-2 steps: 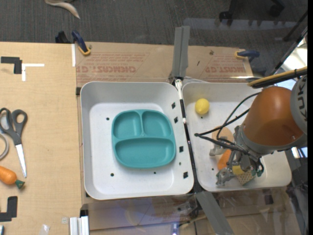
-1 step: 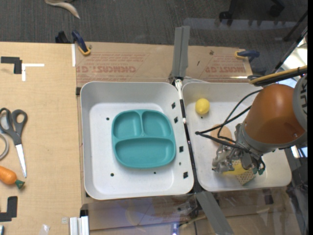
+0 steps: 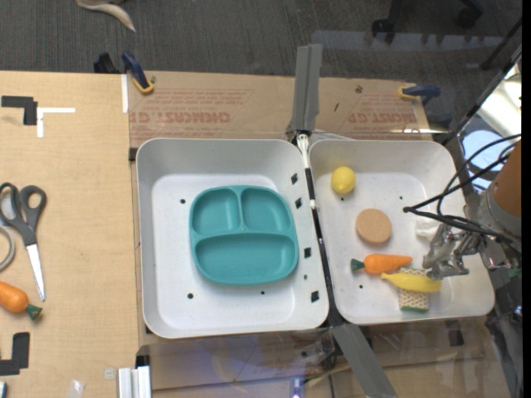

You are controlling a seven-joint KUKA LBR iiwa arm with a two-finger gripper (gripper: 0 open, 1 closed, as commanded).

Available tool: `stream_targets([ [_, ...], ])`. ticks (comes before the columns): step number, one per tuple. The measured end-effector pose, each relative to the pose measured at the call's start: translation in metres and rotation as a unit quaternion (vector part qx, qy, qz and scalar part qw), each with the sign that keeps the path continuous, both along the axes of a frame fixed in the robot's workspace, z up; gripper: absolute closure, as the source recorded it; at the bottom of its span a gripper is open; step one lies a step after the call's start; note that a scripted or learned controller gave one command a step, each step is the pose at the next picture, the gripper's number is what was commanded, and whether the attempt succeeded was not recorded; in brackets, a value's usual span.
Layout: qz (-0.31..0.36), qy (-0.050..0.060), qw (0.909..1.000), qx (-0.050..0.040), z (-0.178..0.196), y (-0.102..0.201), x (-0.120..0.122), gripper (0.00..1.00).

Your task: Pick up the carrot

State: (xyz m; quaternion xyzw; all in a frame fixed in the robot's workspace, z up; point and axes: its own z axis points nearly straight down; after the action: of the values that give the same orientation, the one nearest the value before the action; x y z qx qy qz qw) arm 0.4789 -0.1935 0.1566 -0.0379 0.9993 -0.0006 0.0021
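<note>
One carrot [image 3: 387, 264] lies in the right bin [image 3: 398, 309] — tool [image 3: 444, 259] beside it, state unclear

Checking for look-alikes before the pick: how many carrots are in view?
2. One carrot lies in the right bin, beside the banana. Another carrot lies on the bench's left edge, below the scissors.

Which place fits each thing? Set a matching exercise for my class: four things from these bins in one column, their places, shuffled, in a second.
Things:
1. teal plate
2. lemon
3. carrot
4. gripper

Places:
A. right bin, far end
B. right of the carrot, over the right bin
C. left bin
D. right bin, just behind the banana

Pairs: 1-C, 2-A, 3-D, 4-B
</note>
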Motion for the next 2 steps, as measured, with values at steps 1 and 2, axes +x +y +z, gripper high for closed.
stream_targets([
  [1, -0.281, 0.001, 0.9596, 0.0011, 0.018, 0.049, 0.027, 1.0],
  [2, -0.446, 0.002, 0.895, 0.0013, -0.026, 0.096, 0.011, 1.0],
])
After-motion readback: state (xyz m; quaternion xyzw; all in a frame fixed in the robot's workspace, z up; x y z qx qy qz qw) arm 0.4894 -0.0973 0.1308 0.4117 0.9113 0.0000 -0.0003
